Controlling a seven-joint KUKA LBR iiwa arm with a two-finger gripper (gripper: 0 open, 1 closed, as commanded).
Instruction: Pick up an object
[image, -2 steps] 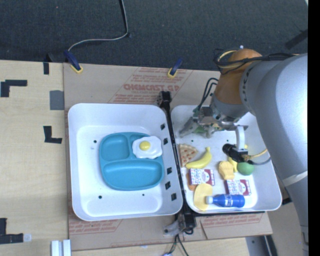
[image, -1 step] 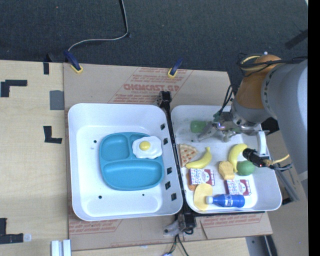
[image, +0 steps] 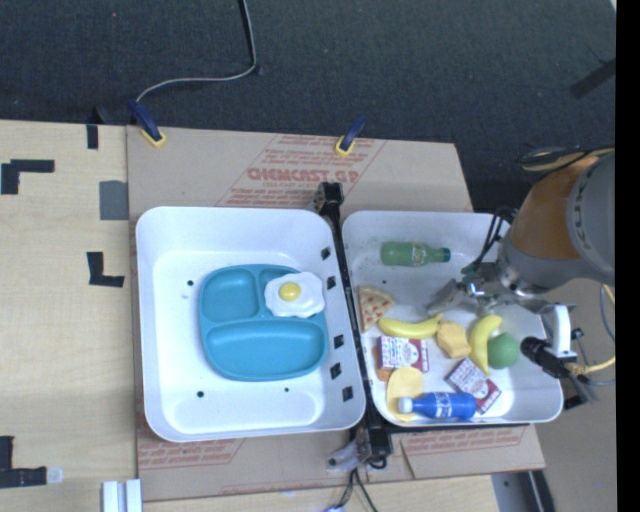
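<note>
While over right bin (image: 520, 408) | tool (image: 452, 292) near banana (image: 408, 326)

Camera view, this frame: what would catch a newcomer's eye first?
Probably the blue divided plate in the left bin, with a toy fried egg on its upper right corner. Next, the crowded right bin: green bottle at the top, bananas, and a blue bottle at the bottom. The gripper reaches in from the right.

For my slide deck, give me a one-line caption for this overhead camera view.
KUKA arm reaching into the right bin of toy food beside the left bin's blue tray and fried egg.
</note>
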